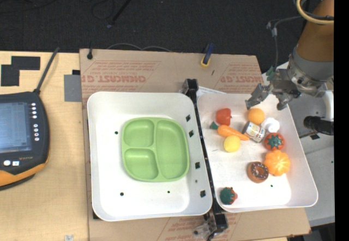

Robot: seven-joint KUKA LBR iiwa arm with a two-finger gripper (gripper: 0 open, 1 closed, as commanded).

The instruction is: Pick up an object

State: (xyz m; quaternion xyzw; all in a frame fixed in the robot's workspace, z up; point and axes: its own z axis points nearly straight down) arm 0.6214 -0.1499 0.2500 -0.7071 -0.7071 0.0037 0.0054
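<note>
My gripper (268, 97) hangs open with nothing between its fingers; the orange ball (256, 115) lies just below it, slightly left.

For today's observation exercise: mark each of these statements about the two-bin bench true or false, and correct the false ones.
1. The green divided plate lies in the left bin. True.
2. The doughnut lies in the left bin. False: it lies in the right bin, beside the small pumpkin.
3. The end effector is above the right bin's far edge. True.
4. The carrot lies on the green plate. False: it lies in the right bin, next to the lemon.
</note>
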